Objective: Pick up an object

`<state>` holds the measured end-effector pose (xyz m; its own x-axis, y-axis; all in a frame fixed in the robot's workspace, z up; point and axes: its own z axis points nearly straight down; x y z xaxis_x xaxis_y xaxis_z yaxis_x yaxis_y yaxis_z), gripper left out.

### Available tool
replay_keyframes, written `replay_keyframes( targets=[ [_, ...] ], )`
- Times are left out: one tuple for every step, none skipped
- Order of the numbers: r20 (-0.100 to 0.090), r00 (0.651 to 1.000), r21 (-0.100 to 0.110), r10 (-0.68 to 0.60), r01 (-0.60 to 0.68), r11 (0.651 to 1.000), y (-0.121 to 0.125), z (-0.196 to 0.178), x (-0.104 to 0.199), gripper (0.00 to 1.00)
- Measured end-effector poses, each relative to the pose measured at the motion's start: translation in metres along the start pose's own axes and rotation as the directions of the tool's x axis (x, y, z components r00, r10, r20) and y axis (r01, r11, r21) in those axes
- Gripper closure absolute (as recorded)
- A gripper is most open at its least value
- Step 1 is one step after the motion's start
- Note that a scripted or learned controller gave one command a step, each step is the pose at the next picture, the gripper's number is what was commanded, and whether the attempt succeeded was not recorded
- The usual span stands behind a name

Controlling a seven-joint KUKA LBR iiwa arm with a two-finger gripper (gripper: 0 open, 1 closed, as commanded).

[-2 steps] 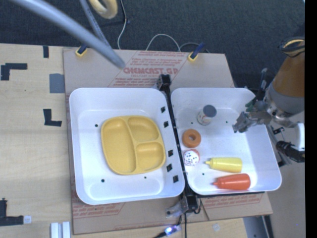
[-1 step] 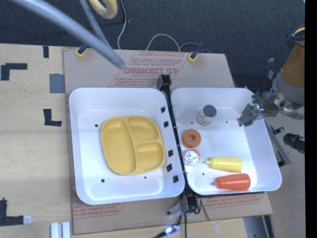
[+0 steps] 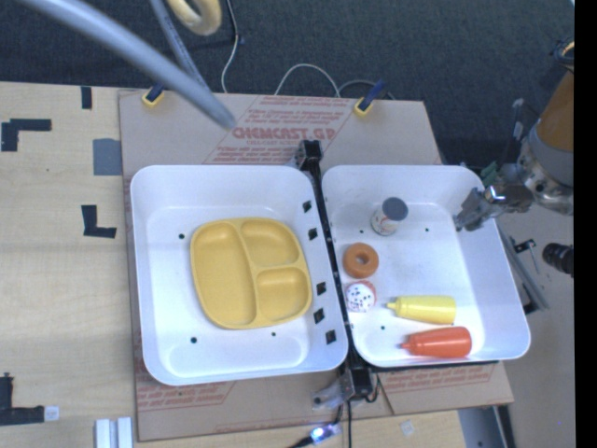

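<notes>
The right bin [image 3: 485,278] holds a small can with a grey lid [image 3: 389,215], a brown doughnut [image 3: 360,260], a white sprinkled doughnut [image 3: 360,296], a yellow bottle [image 3: 424,309] and a red-orange bottle [image 3: 437,343]. My gripper [image 3: 474,208] hangs over the right bin's upper right rim, well right of the can, with nothing seen between its fingers. Its dark fingers are small and blurred.
The left bin [image 3: 159,250] holds a yellow divided plate [image 3: 250,272]. A black divider [image 3: 320,250] runs between the bins. Grey tubing [image 3: 140,45] crosses the upper left, above the cardboard base [image 3: 280,129]. The arm's body [image 3: 560,147] stands at the right edge.
</notes>
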<state>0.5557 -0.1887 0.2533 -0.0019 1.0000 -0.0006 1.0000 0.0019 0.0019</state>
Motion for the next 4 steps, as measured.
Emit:
replay_keyframes(
  targets=[
    [-0.002,1.0,0.004,-0.002,0.002,1.0,-0.016,0.005,0.044,1.0],
    [-0.003,1.0,0.004,-0.004,0.004,1.0,-0.026,0.002,0.091,1.0],
    [-0.003,1.0,0.006,-0.005,0.005,1.0,-0.034,0.018,0.148,1.0],
    [-0.003,1.0,0.005,-0.006,0.006,1.0,-0.049,0.014,0.203,1.0]
  ],
)
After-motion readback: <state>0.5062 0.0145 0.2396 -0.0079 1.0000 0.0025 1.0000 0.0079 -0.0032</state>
